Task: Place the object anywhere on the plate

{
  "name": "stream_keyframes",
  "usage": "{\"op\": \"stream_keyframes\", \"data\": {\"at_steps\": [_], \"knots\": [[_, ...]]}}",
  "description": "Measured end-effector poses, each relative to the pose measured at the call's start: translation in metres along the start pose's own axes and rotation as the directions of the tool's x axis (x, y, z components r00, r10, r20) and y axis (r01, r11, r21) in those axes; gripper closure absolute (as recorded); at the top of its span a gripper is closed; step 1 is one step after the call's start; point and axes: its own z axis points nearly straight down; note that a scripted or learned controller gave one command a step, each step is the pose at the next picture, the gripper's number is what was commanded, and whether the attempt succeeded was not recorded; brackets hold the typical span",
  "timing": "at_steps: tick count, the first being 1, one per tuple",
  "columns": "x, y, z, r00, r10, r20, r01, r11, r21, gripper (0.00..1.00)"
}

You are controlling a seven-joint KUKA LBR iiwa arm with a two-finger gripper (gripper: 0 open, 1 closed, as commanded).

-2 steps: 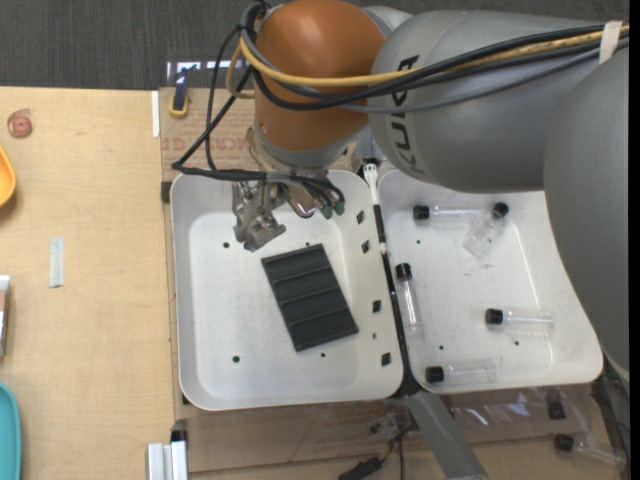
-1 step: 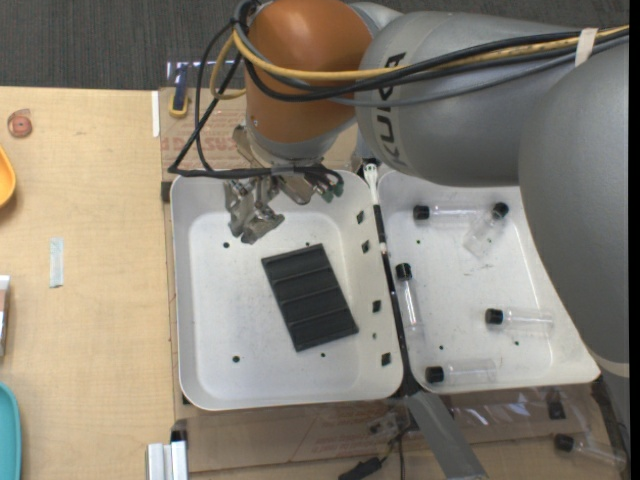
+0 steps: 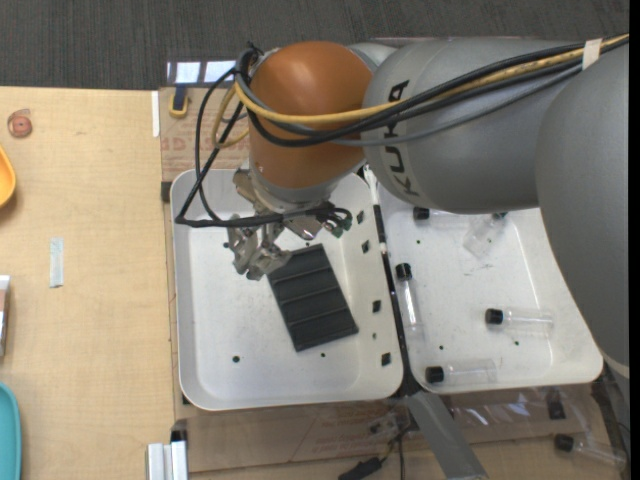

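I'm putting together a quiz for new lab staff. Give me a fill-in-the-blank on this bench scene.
1. The two-finger gripper is above the shallow white bin on the view's ____.
2. The clear plastic tube with a black cap lies in the second white bin, on the view's ____.
3. The rounded band above the wrist is coloured ____.

Missing words: left; right; orange.

Bright even light, soft shadows, sharp focus
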Motion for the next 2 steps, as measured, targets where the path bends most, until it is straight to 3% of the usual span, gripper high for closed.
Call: {"op": "stream_keyframes", "data": {"at_steps": [1, 2], "knots": [[-0.0171, -0.0428, 0.0866, 0.992, -0.129, 0.002, 0.129, 0.992, 0.001, 1.00], [-0.0173, -0.0429, 0.0863, 0.992, -0.129, 0.003, 0.129, 0.992, 0.001, 0.00]]}}
